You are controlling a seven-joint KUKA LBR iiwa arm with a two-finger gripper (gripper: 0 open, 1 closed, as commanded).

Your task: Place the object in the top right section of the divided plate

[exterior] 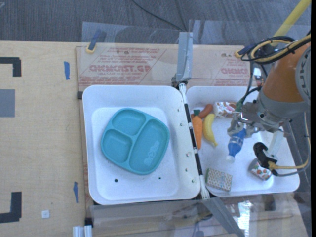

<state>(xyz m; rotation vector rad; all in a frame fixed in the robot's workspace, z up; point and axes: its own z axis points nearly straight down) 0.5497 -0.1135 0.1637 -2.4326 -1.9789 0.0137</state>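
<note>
End effector (241,128) hangs over the middle of the right bin (242,174). Cannot tell whether it is spread or closed; the wrist body hides it.

- Blue bottle (235,144): clear blue plastic, slim, pale cap at the low end. Directly under the end effector and touching its outline. Cannot tell if it is gripped.
- Banana (210,130): yellow, curved, smooth. Just to the view's left of the end effector.
- Carrot (197,130): orange, tapered, one step further left, against the bin's left wall.
- Red-and-white packet (225,108): flat and glossy, up-left of the end effector, near the far wall.
- Small patterned box (219,179): flat rectangle, below-left, close to the near rim.
- Small multicoloured item (260,172): below-right, too small to identify.

Divided plate (118,144): teal, smooth matte plastic, rounded corners, three sections split by raised ridges, turned at a slant. Well to the left of the end effector, past the two adjoining rims, lying alone in the left bin (98,102). All its sections are bare.

Both bins are white and shallow with rounded corners. Bare floor shows all round the plate. The right bin is crowded on its left half. The desk (39,132) is pale wood.
</note>
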